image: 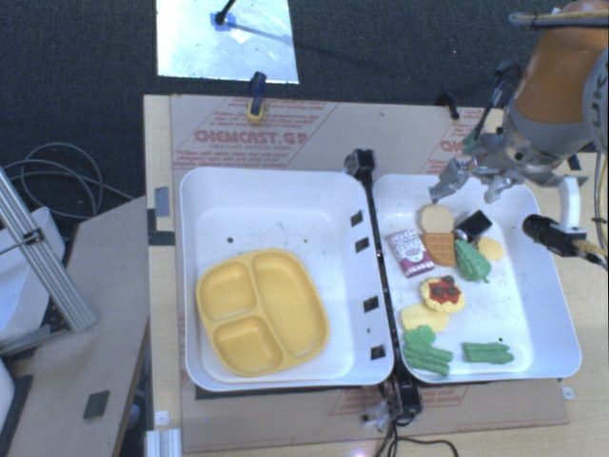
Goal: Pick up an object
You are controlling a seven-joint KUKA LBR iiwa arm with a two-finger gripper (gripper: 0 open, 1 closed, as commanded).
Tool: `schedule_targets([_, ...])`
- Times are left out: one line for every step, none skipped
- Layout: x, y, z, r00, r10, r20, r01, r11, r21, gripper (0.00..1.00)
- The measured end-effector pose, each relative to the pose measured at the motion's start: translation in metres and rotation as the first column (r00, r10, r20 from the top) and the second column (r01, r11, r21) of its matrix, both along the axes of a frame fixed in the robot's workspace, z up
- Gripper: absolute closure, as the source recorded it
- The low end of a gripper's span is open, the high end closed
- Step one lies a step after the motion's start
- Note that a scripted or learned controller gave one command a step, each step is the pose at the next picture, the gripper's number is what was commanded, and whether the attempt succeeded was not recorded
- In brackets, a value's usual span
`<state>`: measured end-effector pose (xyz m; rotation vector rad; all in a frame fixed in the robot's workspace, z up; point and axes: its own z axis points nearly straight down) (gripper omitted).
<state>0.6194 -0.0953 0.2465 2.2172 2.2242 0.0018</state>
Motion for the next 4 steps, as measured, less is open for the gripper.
schedule_targets([-0.02, 0.019, -0.047, 1.0, 0.002, -0.004, -0.002, 1.0, 0.001, 0.0])
schedule_targets([0.009, 0.025, -0.062, 1.0, 0.003, 0.002, -0.003, 1.0, 0.0, 0.0])
schedule_targets([-0.015, 0.131, -0.062, 1.0, 0.01, -0.002, -0.01, 1.0, 0.005, 0.0])
schedule_targets([-0.088, 0.204, -0.063, 1.0, 0.009, -0.007, -0.009, 1.0, 0.004, 0.0])
